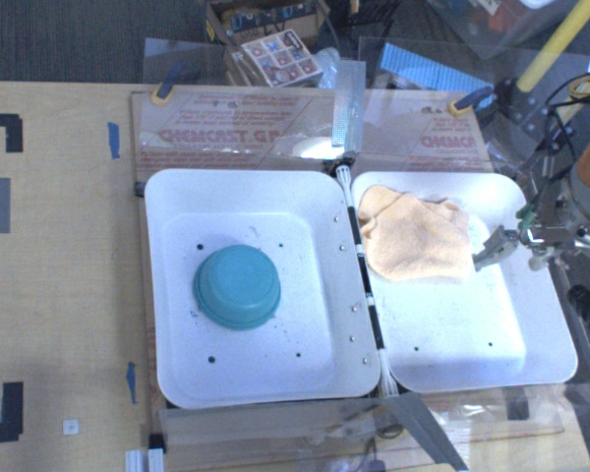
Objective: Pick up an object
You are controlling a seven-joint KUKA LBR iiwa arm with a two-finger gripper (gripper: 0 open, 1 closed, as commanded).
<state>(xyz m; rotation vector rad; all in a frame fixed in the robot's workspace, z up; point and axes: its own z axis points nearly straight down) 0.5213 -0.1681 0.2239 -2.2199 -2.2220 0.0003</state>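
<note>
A teal bowl (238,285) lies upside down in the middle of the left bin (172,362). A crumpled tan cloth (416,234) rests in the far left part of the right bin (531,357). My gripper (504,241) hangs over the right bin's far right side, just to the right of the cloth's edge and apart from it. Nothing is seen held in it. The arm behind it is cut off by the view's right edge.
Both bins sit side by side on a wooden bench, with clear plastic sheeting behind them. Boxes, a blue pad and cables clutter the floor beyond. A yellow pole (568,28) slants at the upper right.
</note>
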